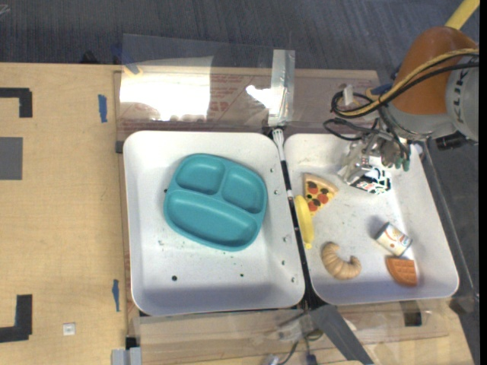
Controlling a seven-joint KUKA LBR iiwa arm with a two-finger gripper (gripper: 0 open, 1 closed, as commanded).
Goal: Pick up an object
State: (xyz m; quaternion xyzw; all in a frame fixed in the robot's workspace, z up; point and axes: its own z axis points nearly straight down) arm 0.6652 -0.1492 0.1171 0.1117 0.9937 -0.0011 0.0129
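From above, a tan bench [53, 226] carries two white bins under a dark grey floor [228, 6]. The left bin [144, 280] holds a teal divided plate [215, 201]. In the right bin [437, 276], the gripper [370, 166] sits at 1 o'clock; a pizza slice [318, 193] lies at 10, a croissant [339, 261] at 6.

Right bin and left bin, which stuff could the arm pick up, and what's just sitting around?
Could be picked up, right bin:
pizza slice
banana
croissant
small can
orange piece
black-and-white item under the gripper

Just lying about:
teal divided plate in the left bin
cardboard sheet
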